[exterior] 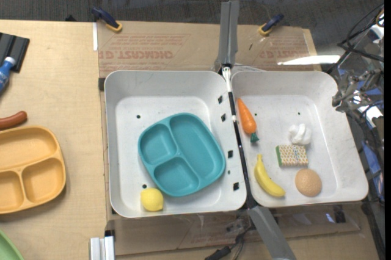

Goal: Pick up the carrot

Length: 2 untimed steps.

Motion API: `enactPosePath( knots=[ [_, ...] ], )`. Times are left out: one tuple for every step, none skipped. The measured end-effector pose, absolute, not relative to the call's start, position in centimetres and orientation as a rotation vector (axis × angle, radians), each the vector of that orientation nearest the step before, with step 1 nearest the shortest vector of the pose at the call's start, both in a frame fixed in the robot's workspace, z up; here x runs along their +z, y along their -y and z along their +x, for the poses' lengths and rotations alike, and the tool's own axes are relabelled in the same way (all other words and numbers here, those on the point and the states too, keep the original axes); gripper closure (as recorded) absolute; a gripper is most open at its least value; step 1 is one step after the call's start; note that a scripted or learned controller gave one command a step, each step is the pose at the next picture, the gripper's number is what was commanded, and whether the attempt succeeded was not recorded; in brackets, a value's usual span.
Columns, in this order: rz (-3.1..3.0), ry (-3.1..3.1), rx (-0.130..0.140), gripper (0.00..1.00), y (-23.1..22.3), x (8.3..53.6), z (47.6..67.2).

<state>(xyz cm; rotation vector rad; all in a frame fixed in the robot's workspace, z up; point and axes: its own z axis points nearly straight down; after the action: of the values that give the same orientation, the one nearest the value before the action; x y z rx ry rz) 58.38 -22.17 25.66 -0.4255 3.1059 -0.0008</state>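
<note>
The gripper's state cannot be told from the camera view, and nothing is seen closed on the carrot (246, 116). The carrot is found in the right bin (327, 118), lying flat on the floor just beside that bin's left wall, close to the divider shared with the left bin (128, 112). Its tapered end is pointed toward the far side and its green top toward the near side.

The other things in the right bin are kept apart from the carrot. A banana (267, 178) is laid nearer the front, a white lump (299, 133) and a sponge (292, 155) are placed toward the middle, and a brown ball (308, 182) is set near the front right. In the left bin a teal tray (181, 154) and a lemon (152, 199) are held.

As for progress, the task is judged to be at its start. No reach over the carrot is shown, no grasp has been made, and the carrot is not lifted. The whole of the work is therefore left: the right bin's left side must be approached, the carrot closed upon across its width, and a lift made. The wall just beside the carrot is judged the main hindrance, since little room is given for a finger on that side. A slip is also thought possible on the smooth tapered body.
</note>
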Motion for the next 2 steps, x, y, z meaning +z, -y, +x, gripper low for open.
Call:
enactPosePath(
  knots=[
    [-1.179, -2.908, 0.003, 1.0, 20.4, 22.4, 57.6],
    [-1.821, -2.553, 0.002, 1.0, 21.9, 21.7, 59.1]
  ],
)
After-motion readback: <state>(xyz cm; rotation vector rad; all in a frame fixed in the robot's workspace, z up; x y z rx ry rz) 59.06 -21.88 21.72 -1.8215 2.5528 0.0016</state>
